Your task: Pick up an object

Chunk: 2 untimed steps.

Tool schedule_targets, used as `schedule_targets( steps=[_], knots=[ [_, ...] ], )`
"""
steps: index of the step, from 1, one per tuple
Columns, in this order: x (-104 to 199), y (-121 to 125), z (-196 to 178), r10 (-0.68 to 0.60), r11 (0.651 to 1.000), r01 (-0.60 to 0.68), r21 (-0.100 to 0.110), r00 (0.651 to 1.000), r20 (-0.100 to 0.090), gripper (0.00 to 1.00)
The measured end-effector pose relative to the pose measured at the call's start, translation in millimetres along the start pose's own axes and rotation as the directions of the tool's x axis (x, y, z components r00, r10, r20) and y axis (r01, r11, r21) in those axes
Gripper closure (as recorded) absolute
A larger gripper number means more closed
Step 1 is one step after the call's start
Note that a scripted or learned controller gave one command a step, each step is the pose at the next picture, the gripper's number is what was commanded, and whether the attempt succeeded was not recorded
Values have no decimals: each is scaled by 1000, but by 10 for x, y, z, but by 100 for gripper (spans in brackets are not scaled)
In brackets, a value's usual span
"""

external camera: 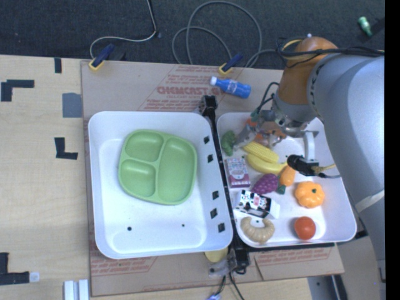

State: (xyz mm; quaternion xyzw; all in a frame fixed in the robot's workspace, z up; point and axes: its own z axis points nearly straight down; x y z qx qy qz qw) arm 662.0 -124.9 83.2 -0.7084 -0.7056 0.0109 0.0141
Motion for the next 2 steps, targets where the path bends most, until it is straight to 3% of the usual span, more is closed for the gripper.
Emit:
schedule_targets(
  steps=[1,2],
  knots=[
    [-3,-10,-90,-1,1000,1,2,1000,2,100],
    [828,-287,-1063,-12,999,12,-43,1000,2,100]
  ],
)
